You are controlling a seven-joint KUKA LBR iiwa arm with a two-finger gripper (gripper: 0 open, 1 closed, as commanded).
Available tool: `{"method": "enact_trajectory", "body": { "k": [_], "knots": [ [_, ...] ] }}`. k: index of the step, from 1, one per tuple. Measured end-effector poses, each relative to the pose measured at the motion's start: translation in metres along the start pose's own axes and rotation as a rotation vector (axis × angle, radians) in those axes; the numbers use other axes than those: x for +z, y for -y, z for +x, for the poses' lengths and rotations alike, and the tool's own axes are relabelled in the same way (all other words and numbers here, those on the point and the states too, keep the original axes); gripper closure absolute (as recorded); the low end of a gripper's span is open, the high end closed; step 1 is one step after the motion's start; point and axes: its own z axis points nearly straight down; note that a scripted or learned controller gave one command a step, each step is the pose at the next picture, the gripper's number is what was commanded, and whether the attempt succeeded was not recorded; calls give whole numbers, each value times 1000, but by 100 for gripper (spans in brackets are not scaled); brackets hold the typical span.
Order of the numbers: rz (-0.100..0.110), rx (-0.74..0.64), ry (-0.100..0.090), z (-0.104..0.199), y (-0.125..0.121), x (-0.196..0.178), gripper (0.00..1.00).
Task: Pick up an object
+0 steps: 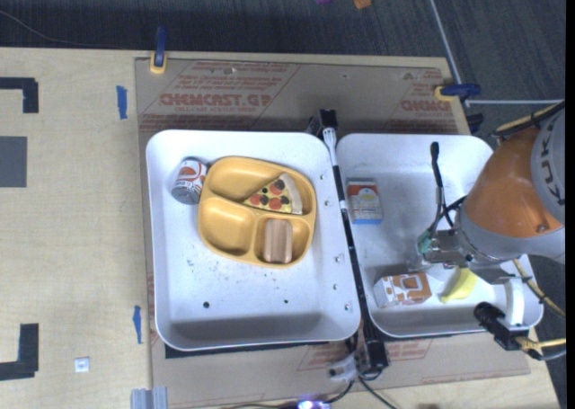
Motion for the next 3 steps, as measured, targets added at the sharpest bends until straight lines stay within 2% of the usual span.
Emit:
{"method": "enact_trajectory", "body": {
  "k": [1,2,3],
  "knots": [
    [0,0,0,0,0,0,0],
    [13,-2,-11,10,3,11,0],
    [0,2,1,5,0,0,100]
  ]
}}
